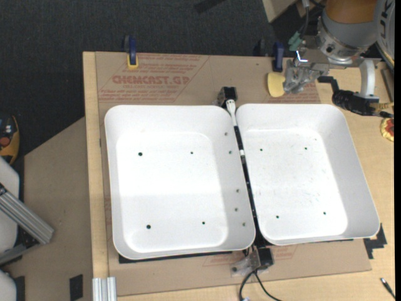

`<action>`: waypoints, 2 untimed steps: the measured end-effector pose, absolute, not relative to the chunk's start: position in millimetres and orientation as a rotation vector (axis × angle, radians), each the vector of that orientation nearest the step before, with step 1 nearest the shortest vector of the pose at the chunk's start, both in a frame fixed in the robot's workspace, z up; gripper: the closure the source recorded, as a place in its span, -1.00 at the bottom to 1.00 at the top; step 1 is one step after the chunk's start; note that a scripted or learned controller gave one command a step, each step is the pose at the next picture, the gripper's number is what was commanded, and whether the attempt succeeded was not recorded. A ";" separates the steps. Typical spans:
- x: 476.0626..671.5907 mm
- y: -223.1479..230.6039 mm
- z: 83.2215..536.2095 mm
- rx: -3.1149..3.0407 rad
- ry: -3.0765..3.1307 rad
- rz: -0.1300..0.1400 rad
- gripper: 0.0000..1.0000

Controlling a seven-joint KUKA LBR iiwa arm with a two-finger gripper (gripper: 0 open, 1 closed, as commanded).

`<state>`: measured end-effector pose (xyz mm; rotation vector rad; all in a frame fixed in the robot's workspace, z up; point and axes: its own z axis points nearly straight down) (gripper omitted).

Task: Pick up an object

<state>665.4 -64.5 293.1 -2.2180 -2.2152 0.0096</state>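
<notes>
- The bench [188,74] carries a brown board with red lettering, and I see it reach past both bins at the back, where the action is.
- The left bin [122,168] and the right bin [351,162] sit side by side, touching along their inner rims, with only small dark dots on their floors.
- The arm [354,8] comes in from the right and hangs over the board behind the right bin, outside both bins.
- The claw [299,80] points down just beside the yellow object; I cannot tell from here how far open it is, and I see nothing I could call held in it.
- The yellow object [274,84] lies on the board just behind the right bin's back left corner, touching or nearly touching the claw on its right side.
- It looks like a small rounded lump, slightly taller than wide in this view, so I judge its long axis runs roughly front to back; which end leads I cannot make out.
- To do the grasp well, I would centre the claw over the lump rather than beside it, close across the short width, and lift only once the lump sits squarely between the tips.
</notes>
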 end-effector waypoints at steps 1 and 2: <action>646.0 -68.1 318.9 -2.222 -2.220 0.000 1.00; 655.4 14.5 227.7 -2.206 -2.224 0.006 1.00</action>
